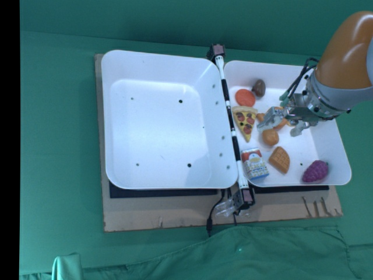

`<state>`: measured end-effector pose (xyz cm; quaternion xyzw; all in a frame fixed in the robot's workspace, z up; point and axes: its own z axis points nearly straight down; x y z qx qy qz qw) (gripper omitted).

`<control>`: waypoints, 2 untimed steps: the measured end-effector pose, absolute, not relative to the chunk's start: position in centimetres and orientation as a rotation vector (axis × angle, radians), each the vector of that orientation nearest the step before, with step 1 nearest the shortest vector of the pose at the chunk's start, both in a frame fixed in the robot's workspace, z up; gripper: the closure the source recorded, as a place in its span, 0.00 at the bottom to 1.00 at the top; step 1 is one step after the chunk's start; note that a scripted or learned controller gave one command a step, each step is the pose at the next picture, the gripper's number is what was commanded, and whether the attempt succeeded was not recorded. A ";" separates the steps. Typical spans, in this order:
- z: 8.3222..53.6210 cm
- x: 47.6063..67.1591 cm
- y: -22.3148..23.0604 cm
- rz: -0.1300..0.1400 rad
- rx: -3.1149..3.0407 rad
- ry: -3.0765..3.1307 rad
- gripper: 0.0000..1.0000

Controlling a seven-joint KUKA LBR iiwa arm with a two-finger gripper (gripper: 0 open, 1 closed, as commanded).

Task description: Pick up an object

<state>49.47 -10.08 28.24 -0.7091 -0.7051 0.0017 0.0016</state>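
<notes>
From my feed, the gripper (284, 121) hangs low over the middle of the right bin (337, 150), a shallow, glossy white plastic tray with rounded corners. Its metal fingers stand apart, straddling some orange pieces, but I cannot tell whether they touch anything, and nothing sits clearly between them. Just below it lies a smooth, rounded orange toy (270, 137). Against the bin's left wall I see a flat triangular pizza slice (245, 122) with red dots, its tip pointing toward the near edge. Toward the far-left corner sit a flat red disc (245, 97) and a dark brown, egg-shaped lump (259, 87). Along the near edge rest a small printed carton (254, 164) at the left corner, a ridged orange wedge (280, 160), and a bumpy purple grape cluster (315, 171) near the right corner. The left bin (166, 69) is the same glossy white shell, with small dark dots on its floor. Both bins sit on a brown cardboard sheet (175, 217) over green cloth.
</notes>
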 end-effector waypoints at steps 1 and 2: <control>22.8 49.5 -11.2 0.005 -2.226 -2.213 0.00; 19.5 49.8 -11.4 -0.008 -2.236 -2.225 0.00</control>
